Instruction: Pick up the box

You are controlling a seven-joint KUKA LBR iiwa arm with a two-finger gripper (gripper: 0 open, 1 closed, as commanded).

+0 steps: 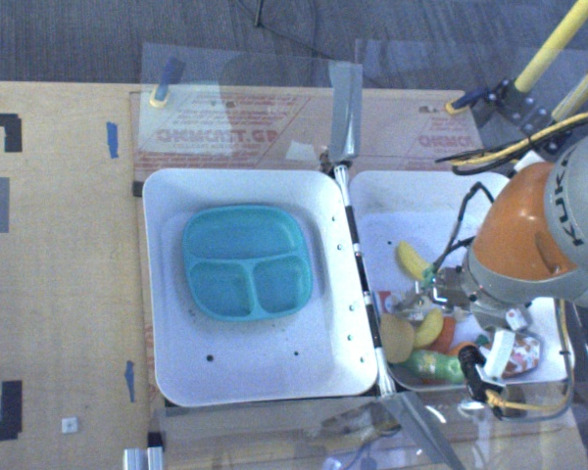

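Status: pick not completed. The arm [529, 233], grey with a glossy orange band, hangs over the right bin [372, 192] and covers much of its 3 o'clock half. The gripper [441, 297] sits low near the bin centre, among the clutter; whether its pincer is wide, narrow or closed on anything cannot be told, since the metal parts merge with the objects below. Nothing is seen lifted clear of the bin floor.

Task object: the box is probably the small white carton with red print [514, 352] at about 4 o'clock in the right bin, just beside the wrist and partly hidden by it; the identification is tentative because only a corner shows. It lies on the bin floor, apart from the gripper tip toward 4 o'clock. Left to do, as judged: locate, close on the box, raise.

Materials and shapes:
- Right bin contents: a curved yellow banana [412, 259], smooth plastic look; a rounded tan piece [396, 337] like a potato; a green and yellow piece [436, 364] at 6 o'clock.
- Left bin [167, 360]: shallow, white, matte, rounded corners, with a teal divided tray [246, 262] of three compartments lying flat at its centre.
- Bench [59, 292]: pale wood-tone sheet with blue tape marks.
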